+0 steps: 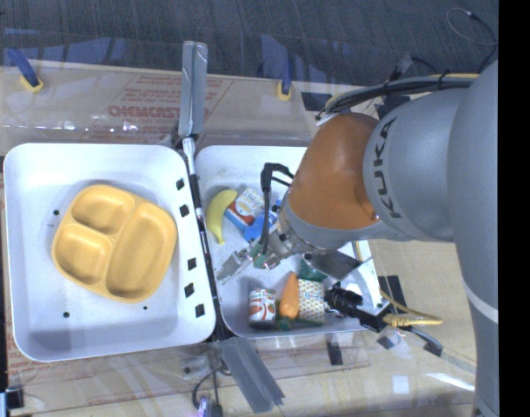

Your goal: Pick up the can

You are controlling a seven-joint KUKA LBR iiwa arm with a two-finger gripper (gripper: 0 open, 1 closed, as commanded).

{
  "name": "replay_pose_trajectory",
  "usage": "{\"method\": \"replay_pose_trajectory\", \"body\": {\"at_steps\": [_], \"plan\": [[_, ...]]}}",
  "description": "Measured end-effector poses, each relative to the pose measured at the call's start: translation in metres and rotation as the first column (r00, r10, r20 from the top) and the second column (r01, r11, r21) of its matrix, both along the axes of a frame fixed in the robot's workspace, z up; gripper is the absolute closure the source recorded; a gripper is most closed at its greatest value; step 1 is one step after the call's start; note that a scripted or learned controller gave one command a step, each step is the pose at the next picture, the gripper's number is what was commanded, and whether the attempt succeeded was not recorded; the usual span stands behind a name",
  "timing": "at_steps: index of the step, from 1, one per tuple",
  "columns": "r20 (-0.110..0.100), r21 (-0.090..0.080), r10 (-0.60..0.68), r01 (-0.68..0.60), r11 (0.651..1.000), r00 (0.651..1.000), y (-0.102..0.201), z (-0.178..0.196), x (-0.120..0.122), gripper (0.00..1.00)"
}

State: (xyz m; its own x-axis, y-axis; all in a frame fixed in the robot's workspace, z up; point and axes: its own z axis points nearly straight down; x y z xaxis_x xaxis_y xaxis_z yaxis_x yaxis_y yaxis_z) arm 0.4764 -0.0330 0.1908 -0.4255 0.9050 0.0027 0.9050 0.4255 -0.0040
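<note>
On the desk [248, 94]: two shallow white bins side by side over a clear plastic sheet with red print, "CHEMCAST"-like lettering, not fully legible. Dark grooved floor behind, blue tape tabs at the sheet corners. Left bin [30, 320] holds a yellow divided plate [113, 241], nothing else readable there. Right bin [235, 320] is cluttered: banana [218, 213] near the divider, a red-white-blue carton [248, 207] just beside it, a carrot [288, 297] upright-ish near the front wall. Can [261, 307] sits at the front of the right bin, touching or just beside the carrot's left; red and white label, text too small to read. Arm [421, 172] comes in from the right, "KUKA" visible on the grey link, orange band over the bin centre. Gripper [263, 254] sits above the can, among the clutter; cannot tell its state. Can is not between its tips.
</note>
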Motion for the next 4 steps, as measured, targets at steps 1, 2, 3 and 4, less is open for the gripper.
{"method": "replay_pose_trajectory", "body": {"at_steps": [1, 2, 3, 4], "plan": [[0.001, 0.001, 0.301, -0.301, 0.954, 0.954, 0.003, 0.000, 0.000, 0.00], [0.005, -0.001, 0.074, -0.074, 0.997, 0.997, -0.022, 0.001, 0.011, 0.00], [0.003, 0.001, 0.466, -0.466, 0.885, 0.885, 0.000, 0.000, 0.000, 0.00], [0.003, 0.001, 0.660, -0.660, 0.751, 0.751, 0.009, 0.001, 0.001, 0.00]]}}
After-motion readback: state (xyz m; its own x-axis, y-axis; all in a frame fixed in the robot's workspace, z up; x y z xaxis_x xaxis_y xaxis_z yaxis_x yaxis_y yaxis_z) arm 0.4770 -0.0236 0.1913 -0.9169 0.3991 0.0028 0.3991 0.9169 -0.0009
